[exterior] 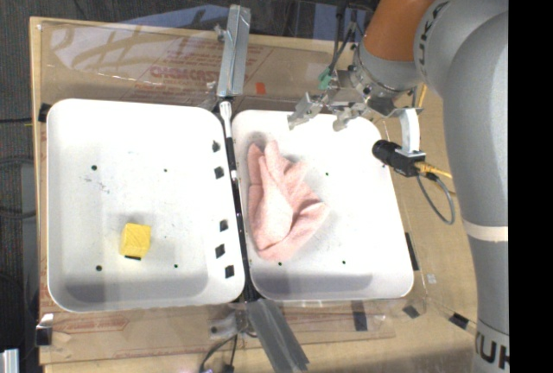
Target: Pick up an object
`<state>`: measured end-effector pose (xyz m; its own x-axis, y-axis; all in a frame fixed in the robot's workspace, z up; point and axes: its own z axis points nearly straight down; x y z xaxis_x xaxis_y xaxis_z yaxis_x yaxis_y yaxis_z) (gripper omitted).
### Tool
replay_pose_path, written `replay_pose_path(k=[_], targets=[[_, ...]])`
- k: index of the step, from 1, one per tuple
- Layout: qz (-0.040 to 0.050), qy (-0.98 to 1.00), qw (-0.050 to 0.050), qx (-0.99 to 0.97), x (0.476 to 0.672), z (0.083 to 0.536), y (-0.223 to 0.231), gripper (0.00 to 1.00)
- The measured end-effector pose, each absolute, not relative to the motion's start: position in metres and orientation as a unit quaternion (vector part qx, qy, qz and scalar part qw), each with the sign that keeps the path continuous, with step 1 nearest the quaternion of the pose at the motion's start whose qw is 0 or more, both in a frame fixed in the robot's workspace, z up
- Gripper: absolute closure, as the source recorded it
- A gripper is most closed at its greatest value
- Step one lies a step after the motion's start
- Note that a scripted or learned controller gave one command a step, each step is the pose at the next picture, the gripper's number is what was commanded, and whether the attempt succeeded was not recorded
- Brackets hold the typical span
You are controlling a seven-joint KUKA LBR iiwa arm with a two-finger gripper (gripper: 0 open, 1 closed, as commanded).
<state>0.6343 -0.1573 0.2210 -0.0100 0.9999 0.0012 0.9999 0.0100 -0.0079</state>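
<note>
Pink cloth (278, 203) lay crumpled in the right bin (380, 224), bunched against its left wall beside the divider. It looked soft, light and limp: likely to sag and trail when lifted, with little risk of damage. Best hold, by my judgement, was a raised fold near the middle of the heap, where the fabric stood thick enough to pinch; thin flat edges would probably slip out.

Gripper (321, 113) hung over the far rim of the right bin, above and apart from the cloth. Fingers stood spread, with nothing between them.

Left bin (86, 147) held one small yellow block (136, 240) near its front, well apart from everything else. It appeared rigid and compact, an easier pinch across flat sides, though it sat far from the gripper.
</note>
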Motion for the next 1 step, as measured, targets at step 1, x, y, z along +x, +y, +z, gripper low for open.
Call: replay_pose_path(k=[1], targets=[[0.0004, -0.742, 0.0, -0.67, 0.6245, 0.0908, -0.1663, 0.0]])
